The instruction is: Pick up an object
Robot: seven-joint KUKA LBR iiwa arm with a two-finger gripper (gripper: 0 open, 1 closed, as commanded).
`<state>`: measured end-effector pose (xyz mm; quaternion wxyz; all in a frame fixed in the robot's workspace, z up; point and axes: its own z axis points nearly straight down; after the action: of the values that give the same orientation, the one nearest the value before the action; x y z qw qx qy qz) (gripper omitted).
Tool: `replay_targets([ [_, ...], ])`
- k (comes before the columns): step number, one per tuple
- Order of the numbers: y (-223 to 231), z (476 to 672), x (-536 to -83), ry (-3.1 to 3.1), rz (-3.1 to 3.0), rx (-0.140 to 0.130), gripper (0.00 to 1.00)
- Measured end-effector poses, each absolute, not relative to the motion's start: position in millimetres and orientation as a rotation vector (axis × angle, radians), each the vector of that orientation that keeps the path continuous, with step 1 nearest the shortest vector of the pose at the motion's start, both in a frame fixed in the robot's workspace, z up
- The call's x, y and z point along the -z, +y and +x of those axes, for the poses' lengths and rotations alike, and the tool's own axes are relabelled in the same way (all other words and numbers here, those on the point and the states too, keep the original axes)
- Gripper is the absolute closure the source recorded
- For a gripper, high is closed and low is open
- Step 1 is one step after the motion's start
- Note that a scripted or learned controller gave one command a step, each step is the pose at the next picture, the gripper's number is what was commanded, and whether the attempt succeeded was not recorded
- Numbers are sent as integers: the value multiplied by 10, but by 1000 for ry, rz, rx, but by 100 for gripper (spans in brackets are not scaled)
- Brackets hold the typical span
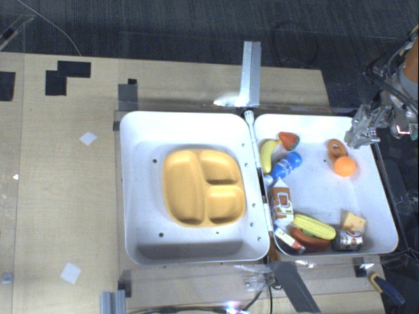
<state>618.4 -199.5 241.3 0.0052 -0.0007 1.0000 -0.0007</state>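
Best to bring the gripper (364,135), fingers too blurry to tell how wide and nothing between them, from the right bin's (387,205) far right corner down over the orange ball (345,167) just beside it, then close gently

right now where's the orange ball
The orange ball lies in the right bin, toward its far right side, just below the small donut-shaped piece and left of the gripper.
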Motion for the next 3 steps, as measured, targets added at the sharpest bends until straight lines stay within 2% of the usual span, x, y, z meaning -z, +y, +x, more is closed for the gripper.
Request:
replay_targets([
  [1,-1926,6032,-1454,3116,349,-1,0],
  [2,-2044,5943,-991,3091,510,0,0],
  [3,-2026,5986,-1134,3081,496,1,100],
])
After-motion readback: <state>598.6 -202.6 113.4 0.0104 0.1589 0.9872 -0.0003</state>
